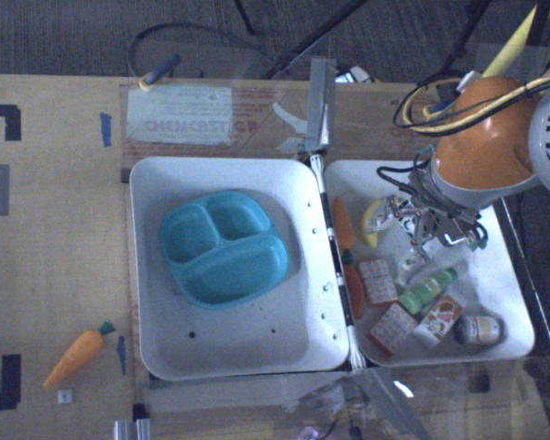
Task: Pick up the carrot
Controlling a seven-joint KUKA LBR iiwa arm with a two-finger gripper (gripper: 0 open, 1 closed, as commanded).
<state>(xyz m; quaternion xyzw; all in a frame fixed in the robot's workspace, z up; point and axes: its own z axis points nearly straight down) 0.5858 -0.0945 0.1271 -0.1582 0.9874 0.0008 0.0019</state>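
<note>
The carrot (pixel 345 224) is a slim orange piece lying flat in the right bin (pixel 518 333), close against its left wall, its long axis running up and down the frame. The gripper (pixel 431 230) hangs over that bin near a banana (pixel 373 221); whether its fingers are apart cannot be told. A green bottle (pixel 428 290), small cartons (pixel 378 281) and a can (pixel 478 329) share that bin. The left bin (pixel 156 337) holds a blue divided plate (pixel 224 247). A second toy carrot (pixel 76 356) lies on the bench.
</note>
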